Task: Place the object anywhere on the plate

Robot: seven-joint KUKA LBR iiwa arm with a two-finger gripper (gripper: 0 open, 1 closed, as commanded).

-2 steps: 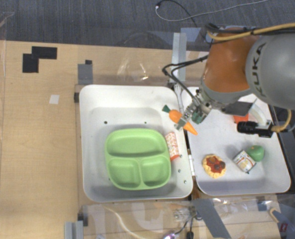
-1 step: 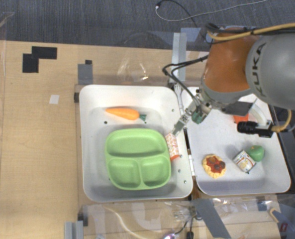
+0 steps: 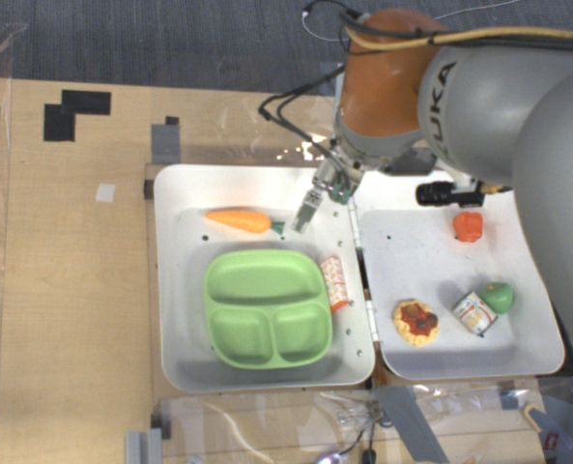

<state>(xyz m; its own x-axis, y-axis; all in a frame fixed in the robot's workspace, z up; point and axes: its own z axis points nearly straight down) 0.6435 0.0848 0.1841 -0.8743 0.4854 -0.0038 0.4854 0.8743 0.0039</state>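
Insp: Left bin (image 3: 170, 259) first. What's in it?

Asst: Green plate (image 3: 267, 307), three compartments, sits centre-front. Nothing on it. Carrot (image 3: 239, 220) lies on bin floor behind plate, near back-left, lengthwise across, green end pointing right. Small red-white packet (image 3: 334, 282) rests just beside plate's right rim, appears touching it.

Insp: Arm posn?

Asst: Arm (image 3: 479, 75) comes in from right, orange band above the bin divide. Gripper (image 3: 307, 216) hangs tilted, tip pointing down-left, over back of left bin. Tip is just beside carrot's green end; contact can't be confirmed.

Insp: Pincer state? Holding anything?

Asst: Can't tell how far apart it stands; too small and narrow from this angle. No item seen betw. it. Carrot lies flat on bin floor.

Insp: Right bin (image 3: 537, 346)?

Asst: Red tomato-like item (image 3: 469, 226) near back. Front: round yellow-red item (image 3: 416, 322), small can (image 3: 473, 312) tipped over, green fruit (image 3: 500, 297) touching can. All well apart from gripper.
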